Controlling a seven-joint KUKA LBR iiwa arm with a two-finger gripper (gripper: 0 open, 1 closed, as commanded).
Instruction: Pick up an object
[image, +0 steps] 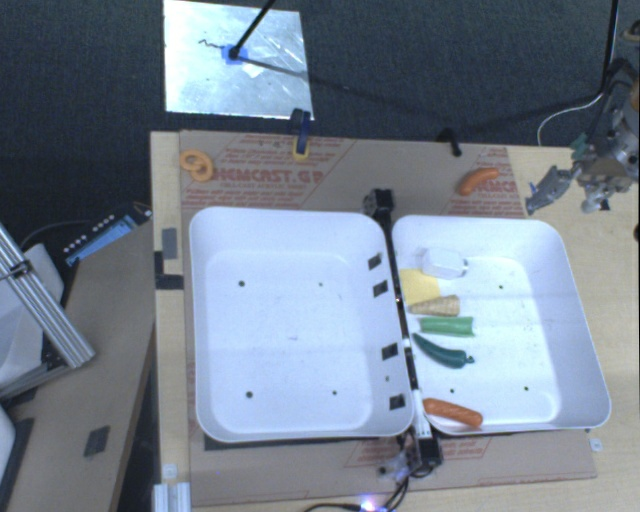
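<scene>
Hovering off the right bin's (560, 240) far right corner, the gripper (580, 180) sits over bare bench (520, 470), outside both bins. Its parts blur together at the picture's edge, so I cannot tell how it is set, and nothing shows in its grasp.

Every loose thing in the bin lies well away from it, toward the divider between the bins. Nearest is a white piece (443, 264), down and left of the gripper. Beyond that come a yellow wedge (420, 287), a tan piece (435, 306) touching the wedge's near edge, a light green pod (446, 325), and a dark green pepper (440, 350). An orange sausage (452, 411) lies farthest off, at the bin's near left corner.

Outside the bins, another sausage (477, 181) rests on the bench level with the gripper and to its left, closer than anything in the bin. The left bin (290, 320) lies beyond all of these.
</scene>
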